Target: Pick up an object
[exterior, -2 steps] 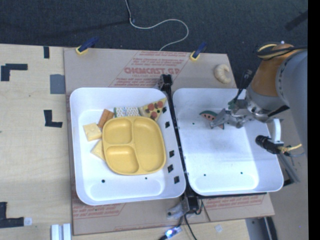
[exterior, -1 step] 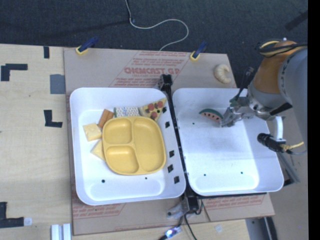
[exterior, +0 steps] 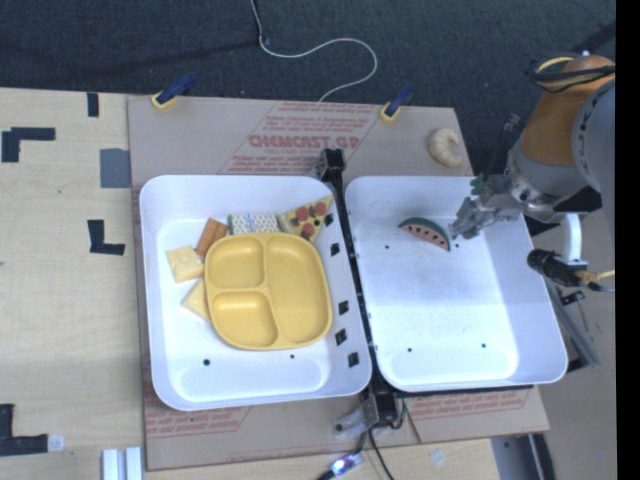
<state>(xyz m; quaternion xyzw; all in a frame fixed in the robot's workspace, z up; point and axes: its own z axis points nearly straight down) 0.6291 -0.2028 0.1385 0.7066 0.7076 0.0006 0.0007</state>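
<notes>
At the left, the left bin (exterior: 160, 268) is seen to hold a yellow divided plate (exterior: 268, 290), with a few flat food pieces tucked around its nine- to twelve-o'clock rim: pale crackers (exterior: 186, 263) and what is taken to be a pizza slice (exterior: 308, 218). In the right bin (exterior: 500, 353) a single thing is found, a watermelon slice (exterior: 426, 233), lying flat on the floor near the bin's twelve-o'clock wall. It is shown as a thin crescent, green along the outer rind and red with dark seeds inside, its long axis running roughly from ten o'clock to four o'clock. The gripper (exterior: 466, 224) is seen just beside the slice's four-o'clock tip, so the slice lies at about nine o'clock from the fingertips, close but apparently not between them. Whether the fingers are parted or pressed together cannot be told, as they are small and blurred against the white bin. It is judged that a short shift toward nine o'clock, with the fingers set across the narrow width of the crescent, is what the pick calls for. A small pale ring-shaped object (exterior: 447, 146) is left on the cardboard beyond the bin.
</notes>
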